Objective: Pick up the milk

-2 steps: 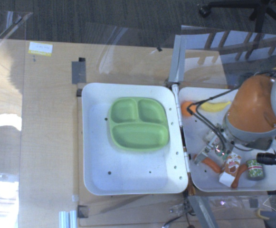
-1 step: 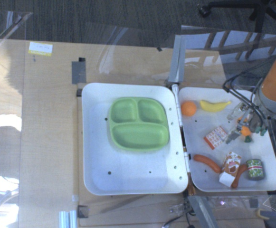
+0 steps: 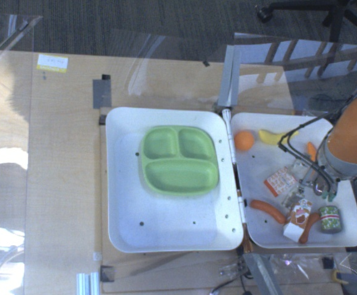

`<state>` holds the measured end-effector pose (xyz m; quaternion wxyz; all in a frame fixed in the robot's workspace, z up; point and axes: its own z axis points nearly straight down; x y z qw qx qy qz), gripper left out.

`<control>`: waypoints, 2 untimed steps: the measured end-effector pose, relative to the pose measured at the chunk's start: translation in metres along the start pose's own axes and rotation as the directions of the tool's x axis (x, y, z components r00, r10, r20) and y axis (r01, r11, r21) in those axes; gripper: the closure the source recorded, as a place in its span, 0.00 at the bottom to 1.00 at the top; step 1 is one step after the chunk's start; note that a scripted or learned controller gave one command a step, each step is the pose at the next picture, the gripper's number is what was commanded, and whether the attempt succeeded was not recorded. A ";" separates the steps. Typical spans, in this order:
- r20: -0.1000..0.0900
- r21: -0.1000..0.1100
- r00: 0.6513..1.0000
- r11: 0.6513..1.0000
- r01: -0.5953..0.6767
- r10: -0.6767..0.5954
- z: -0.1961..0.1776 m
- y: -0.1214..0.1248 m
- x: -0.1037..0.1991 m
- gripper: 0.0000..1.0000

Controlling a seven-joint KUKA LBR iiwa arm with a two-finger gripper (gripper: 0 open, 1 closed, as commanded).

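Observation:
The milk (image 3: 297, 221), a small white carton with a red-brown print, lies on its side near the front of the right bin (image 3: 252, 226). My gripper (image 3: 310, 192) hangs over that bin just behind and to the right of the carton, under the orange wrist band (image 3: 352, 134). Dark cables and metal parts blur its tip. I see nothing held in it.
Around the milk lie a sausage (image 3: 268, 209), a red-and-white packet (image 3: 280, 181), a green can (image 3: 330, 219), an orange (image 3: 244, 141) and a banana (image 3: 269, 137). The left bin (image 3: 166, 226) holds a green divided plate (image 3: 179, 161).

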<state>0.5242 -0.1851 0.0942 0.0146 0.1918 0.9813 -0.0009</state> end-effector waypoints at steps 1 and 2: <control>-0.019 0.002 0.999 0.999 0.048 -0.048 -0.023 -0.031 0.022 0.00; -0.019 0.002 0.996 0.996 0.087 -0.087 -0.048 -0.031 0.023 0.00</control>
